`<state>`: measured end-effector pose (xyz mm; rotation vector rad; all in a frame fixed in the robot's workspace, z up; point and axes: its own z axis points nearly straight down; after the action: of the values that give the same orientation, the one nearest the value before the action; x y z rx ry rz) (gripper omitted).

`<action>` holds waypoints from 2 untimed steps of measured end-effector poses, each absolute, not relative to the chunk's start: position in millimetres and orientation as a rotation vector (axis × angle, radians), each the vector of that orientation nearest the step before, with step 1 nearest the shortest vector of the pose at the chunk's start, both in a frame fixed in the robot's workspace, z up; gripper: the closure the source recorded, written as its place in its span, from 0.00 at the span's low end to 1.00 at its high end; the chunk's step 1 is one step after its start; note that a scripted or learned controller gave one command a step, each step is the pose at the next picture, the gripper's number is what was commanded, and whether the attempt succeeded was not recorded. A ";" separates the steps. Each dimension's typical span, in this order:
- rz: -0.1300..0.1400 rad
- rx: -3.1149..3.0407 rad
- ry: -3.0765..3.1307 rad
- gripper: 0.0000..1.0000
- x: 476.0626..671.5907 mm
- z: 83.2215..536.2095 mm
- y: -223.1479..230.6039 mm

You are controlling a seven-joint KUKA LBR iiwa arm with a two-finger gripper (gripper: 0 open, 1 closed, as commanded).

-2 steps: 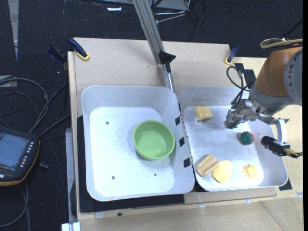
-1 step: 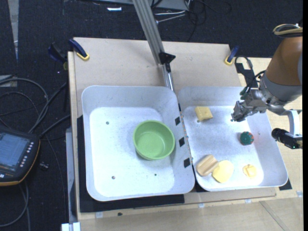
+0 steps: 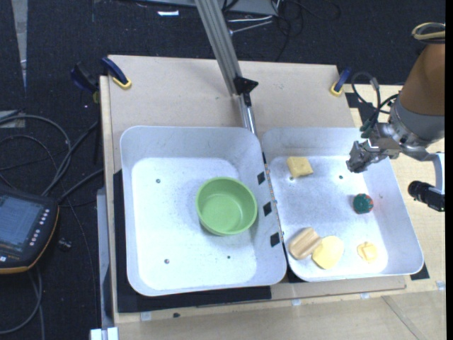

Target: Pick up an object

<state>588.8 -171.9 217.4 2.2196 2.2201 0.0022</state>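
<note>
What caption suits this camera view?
Gripper above right bin, near green ball; green bowl in left bin.

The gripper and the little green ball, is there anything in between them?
No. In the camera view, the stretch between the gripper and the green ball is bare white bin floor.

A grey, rounded metal arm [image 3: 417, 115] with an orange band, black cables looping, and a dark, seemingly blocky two-finger gripper [image 3: 357, 159].

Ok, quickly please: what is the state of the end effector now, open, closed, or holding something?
End effector: cannot be told; it hangs above the right bin, with nothing visibly held.
</note>
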 end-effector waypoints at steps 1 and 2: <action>0.002 2.217 2.226 1.00 587.6 221.1 -123.4; 0.003 2.216 2.226 1.00 575.3 234.0 -73.5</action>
<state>575.3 -73.5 234.0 2.2164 2.2262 0.0027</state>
